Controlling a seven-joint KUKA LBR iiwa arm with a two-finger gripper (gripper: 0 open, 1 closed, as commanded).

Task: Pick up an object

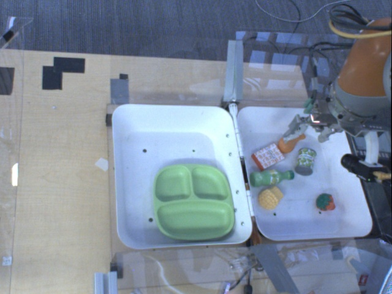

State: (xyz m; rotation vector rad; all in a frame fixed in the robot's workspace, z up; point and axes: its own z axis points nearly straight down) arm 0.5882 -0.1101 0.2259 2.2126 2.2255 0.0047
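You are looking at the gripper [310,126] hanging over the upper part of the right bin [361,228], its fingers spread wide with nothing between them. The nearest candidate is the orange carrot-shaped toy [290,143], lying just below the left fingertip and touching the corner of the small red-and-white carton [267,157].

Risks you are facing:

- Crowding. The carrot toy, the carton and the green-labelled can [305,161] are sitting close together. A descent here is likely to be landing a finger on a neighbour, pushing it aside or pinching two items at once.
- Rolling. The can and the green bottle [271,177] are round; a glancing touch would be sending either away from the closing fingers.
- Slip. The carrot toy is tapering, so an off-centre closure could be squeezing it out.
- Wall contact. The gripper is working near the bin's upper edge.

The yellow corn toy [271,197] and the red-and-green strawberry toy [325,202] are lying farther down the bin, the strawberry well apart and easier to isolate. The left bin [128,164] is holding a green divided plate [193,202].
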